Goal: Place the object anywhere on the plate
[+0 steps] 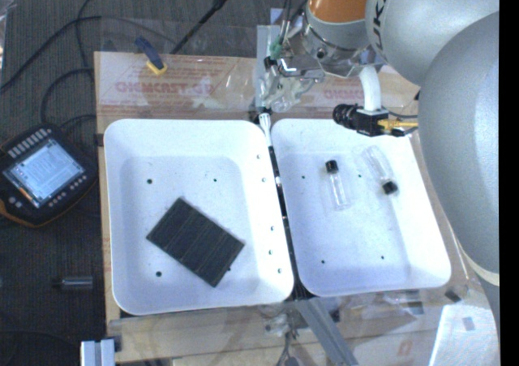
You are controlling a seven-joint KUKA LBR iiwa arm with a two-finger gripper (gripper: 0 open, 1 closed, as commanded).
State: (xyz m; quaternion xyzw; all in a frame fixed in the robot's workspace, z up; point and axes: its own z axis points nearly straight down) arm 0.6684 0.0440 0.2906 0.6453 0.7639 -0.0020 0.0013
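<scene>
A dark ribbed rectangular plate [195,241] lies flat and turned at an angle in the left bin [130,153], toward its front. Two clear vials with black caps lie in the right bin [422,259]. One vial [336,186] has its cap toward the back. The other vial [378,168] lies to its right with its cap toward the front. My gripper [278,92] hangs over the back edge where the two bins meet, well away from the vials and the plate. I see nothing between its fingers.
A teach pendant [42,171] lies on the floor left of the bench. Cables run across the floor behind the bins. The big grey arm covers the right side and the upper right corner.
</scene>
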